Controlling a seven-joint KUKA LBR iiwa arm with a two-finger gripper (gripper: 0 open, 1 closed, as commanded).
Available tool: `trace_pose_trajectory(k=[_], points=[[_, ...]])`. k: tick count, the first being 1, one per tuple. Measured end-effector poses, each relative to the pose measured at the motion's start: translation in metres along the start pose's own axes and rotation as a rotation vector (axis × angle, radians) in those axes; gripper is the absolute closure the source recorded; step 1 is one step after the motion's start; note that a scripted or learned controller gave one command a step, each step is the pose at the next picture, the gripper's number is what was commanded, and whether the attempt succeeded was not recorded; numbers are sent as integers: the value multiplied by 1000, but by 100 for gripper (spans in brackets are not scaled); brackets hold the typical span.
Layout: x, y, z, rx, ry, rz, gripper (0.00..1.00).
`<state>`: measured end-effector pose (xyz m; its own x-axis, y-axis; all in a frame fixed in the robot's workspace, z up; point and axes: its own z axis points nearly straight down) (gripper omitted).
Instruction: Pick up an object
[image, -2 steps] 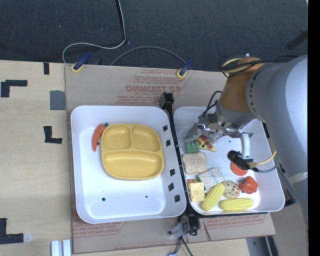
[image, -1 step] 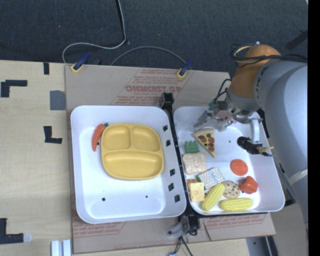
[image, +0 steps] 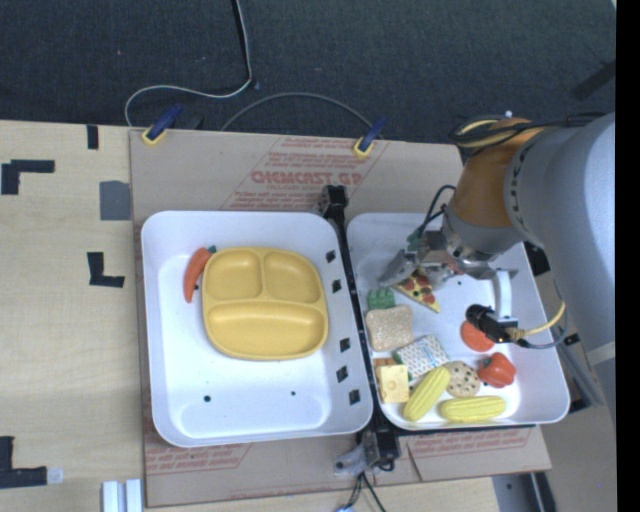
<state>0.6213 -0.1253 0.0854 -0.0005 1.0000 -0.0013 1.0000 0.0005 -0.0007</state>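
Arm reaches in from the right, wrist w/ orange band hanging over the right bin (image: 545, 395). The claw (image: 418, 262) sits low in that bin's upper-left part, just above the pizza slice (image: 417, 290). Can't tell if it's released or clenched; the wrist body hides most of it and nothing shows as held.

Task's thing = any one object, and all the candidates near the claw are in the right bin: pizza slice closest, then a small green piece (image: 380, 297) and the bread slice (image: 389, 326) just below-left. Further down: checkered cracker (image: 424, 352), cheese cube (image: 392, 382), corn cob (image: 427, 392), round cookie (image: 461, 379), a second yellow piece (image: 472, 408), a tomato (image: 478, 334) and a red pepper (image: 497, 370) toward the right side. Left bin (image: 165, 300) has the yellow divided plate (image: 265, 303) and a carrot (image: 195, 272) touching its left edge, well apart from the claw.

How to do it well, imo:
- Go for the pizza slice; it's nearest and stands a bit clear of its neighbours.
- It's flat, so come straight down and close across the narrow width, not the long axis.
- Keep off the bread slice and green piece, or the grip catches two things or pushes them away.
- Avoid the lower pile; stuff there touches, so a clean grip is harder.
- Lift slow, check smth is really between the tips before moving off.
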Motion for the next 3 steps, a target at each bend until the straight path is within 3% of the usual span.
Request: trace_pose_trajectory(k=[1,2,3], points=[[-21,11,0,-3,2,-1,0],[-20,11,-10,-2,3,-2,100],[68,-4,-105,-8,5,-10,100]])
